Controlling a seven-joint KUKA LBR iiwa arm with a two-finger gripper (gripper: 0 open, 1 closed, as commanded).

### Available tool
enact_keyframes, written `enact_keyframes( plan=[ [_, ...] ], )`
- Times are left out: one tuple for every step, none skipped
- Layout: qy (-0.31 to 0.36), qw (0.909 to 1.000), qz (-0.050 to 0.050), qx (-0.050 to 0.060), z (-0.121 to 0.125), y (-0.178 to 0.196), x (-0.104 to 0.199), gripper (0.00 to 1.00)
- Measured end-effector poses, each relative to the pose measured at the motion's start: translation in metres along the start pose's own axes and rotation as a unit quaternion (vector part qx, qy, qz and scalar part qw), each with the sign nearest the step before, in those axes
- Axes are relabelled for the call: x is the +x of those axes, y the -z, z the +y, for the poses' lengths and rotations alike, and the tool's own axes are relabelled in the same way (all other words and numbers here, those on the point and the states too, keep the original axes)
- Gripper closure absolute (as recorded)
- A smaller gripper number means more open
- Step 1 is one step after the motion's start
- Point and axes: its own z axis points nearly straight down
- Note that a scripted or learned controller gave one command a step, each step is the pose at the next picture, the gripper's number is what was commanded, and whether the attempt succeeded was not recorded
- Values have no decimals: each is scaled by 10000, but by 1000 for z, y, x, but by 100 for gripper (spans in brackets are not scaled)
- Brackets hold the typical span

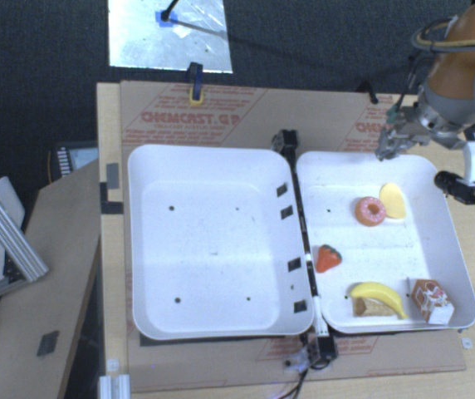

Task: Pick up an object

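Objects all sitting in the right bin (449, 223), arm hanging over its far edge

Pink donut (370, 211) is touching a pale yellow slice (394, 199) near the back, strawberry (328, 258) is over by the divider, and the banana (379, 294) lies on a brown bread-like piece (370, 307) up front, with a red and white box (431, 300) in the near right corner. Left bin (213, 239) is next door on the table (138, 115). Gripper (384, 150) is above the back rim, can't tell how the jaws stand and nothing's visibly between them
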Motion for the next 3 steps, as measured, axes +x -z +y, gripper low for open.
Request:
enact_keyframes(
  plan=[
    [8,10000,-6,-19,1,11,0,100],
    [-128,9997,47,206,-16,-71,-53,100],
    [-99,9998,39,157,-12,-55,-50,100]
  ],
)
